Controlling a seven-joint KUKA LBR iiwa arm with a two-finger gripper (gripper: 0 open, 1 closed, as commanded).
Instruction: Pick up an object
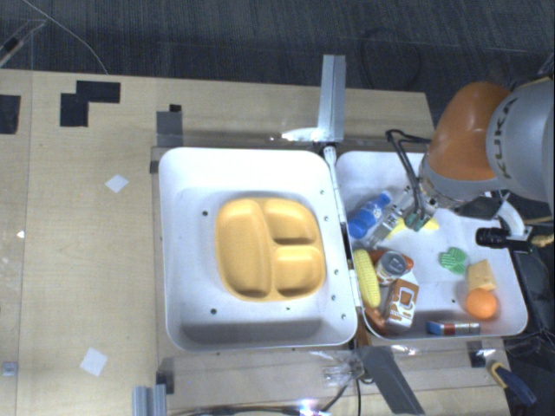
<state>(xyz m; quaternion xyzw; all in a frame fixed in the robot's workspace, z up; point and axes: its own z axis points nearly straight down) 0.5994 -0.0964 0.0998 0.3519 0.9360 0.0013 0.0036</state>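
Down in the right bin [519,319], the claw [408,217] hangs beside a blue bottle [368,215].

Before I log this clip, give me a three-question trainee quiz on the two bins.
1. True or false: the yellow tray lies in the right bin.
2. Which lies nearest the right bin's front right corner? A) corn B) orange C) blue bottle
3. Fill in: the claw hovers next to the ____ bottle.

Key: 1 false, it lies in the left bin; 2 B; 3 blue.
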